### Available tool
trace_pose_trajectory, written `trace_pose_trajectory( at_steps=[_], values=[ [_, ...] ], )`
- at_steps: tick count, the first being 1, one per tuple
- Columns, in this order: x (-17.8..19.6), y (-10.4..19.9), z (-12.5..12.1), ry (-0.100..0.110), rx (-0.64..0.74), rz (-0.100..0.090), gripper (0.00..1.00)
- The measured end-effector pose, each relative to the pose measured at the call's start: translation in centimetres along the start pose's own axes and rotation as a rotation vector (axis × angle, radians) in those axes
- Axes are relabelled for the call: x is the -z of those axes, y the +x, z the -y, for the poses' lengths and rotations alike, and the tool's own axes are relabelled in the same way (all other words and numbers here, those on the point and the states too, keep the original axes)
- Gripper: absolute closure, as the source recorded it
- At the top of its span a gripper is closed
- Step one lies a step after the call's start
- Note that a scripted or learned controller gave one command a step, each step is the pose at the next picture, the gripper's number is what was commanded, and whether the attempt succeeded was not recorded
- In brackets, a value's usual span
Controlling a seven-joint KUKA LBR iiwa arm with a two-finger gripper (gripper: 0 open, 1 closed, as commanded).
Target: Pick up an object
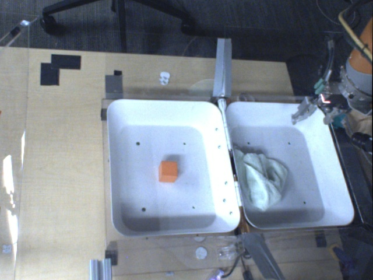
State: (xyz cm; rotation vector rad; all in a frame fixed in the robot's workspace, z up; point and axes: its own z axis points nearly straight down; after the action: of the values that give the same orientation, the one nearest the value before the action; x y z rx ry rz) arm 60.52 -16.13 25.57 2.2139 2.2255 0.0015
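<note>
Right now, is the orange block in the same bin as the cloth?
No, the orange block sits alone in the left bin, while the cloth lies in the right bin.

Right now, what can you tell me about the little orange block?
The orange block is a small cube, plain and solid-coloured, maybe foam or wood. It sits flat on the floor of the left white bin, near the middle, a bit toward the front. It touches only the bin floor and stands apart from the walls.

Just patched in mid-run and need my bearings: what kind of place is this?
Most likely a robotics lab grasping bench: two white bins, the left bin with an orange cube, the right bin with a crumpled cloth, and the pincer at the right bin's far corner.
</note>
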Motion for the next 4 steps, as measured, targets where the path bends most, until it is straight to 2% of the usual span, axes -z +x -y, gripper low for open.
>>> trace_pose_trajectory(
  at_steps=[1,2,3,4],
  values=[
    [-16.2,0.9,-1.0,-0.003,0.127,0.0,0.0],
    [-15.0,1.0,-1.2,-0.009,0.128,0.0,1.0],
    [-8.1,3.0,-2.9,-0.005,0.179,0.0,1.0],
    [-7.6,2.3,-6.5,-0.004,0.264,0.002,1.0]
  ],
)
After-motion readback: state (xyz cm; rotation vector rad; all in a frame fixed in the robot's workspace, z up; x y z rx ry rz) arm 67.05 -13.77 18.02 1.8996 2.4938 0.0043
